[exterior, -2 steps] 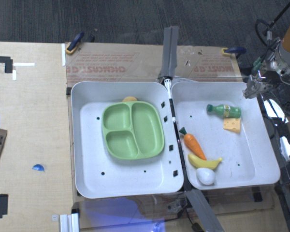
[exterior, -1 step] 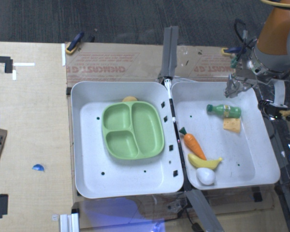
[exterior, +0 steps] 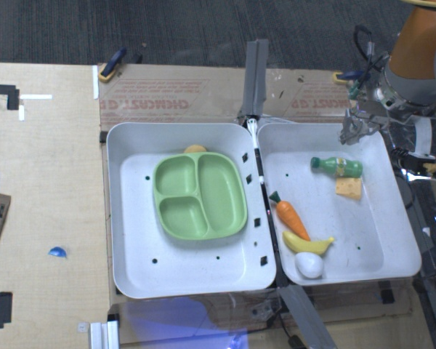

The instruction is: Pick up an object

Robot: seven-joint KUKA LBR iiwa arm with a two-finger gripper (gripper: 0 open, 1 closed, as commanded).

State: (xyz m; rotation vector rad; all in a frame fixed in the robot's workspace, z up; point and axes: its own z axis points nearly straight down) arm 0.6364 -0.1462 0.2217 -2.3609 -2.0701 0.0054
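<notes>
Bottle first: the small green plastic bottle (exterior: pixel 337 166) lies on its side in the right white bin (exterior: pixel 392 217), touching a tan sponge-like block (exterior: pixel 349 187). Probably light, hard, slippery; grasp across its middle. The gripper (exterior: pixel 356 131) hovers just above, its opening unreadable. An orange toy carrot (exterior: pixel 292 219), yellow banana (exterior: pixel 309 244) and white egg (exterior: pixel 309 265) sit apart.

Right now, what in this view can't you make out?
- Gripper: fingers too small and dark to tell their state, camera view.
- Yellow-orange object: mostly hidden behind the green divided plate.
- Arm: cut off by the right edge.
- Green bottle: label too small to read.
</notes>
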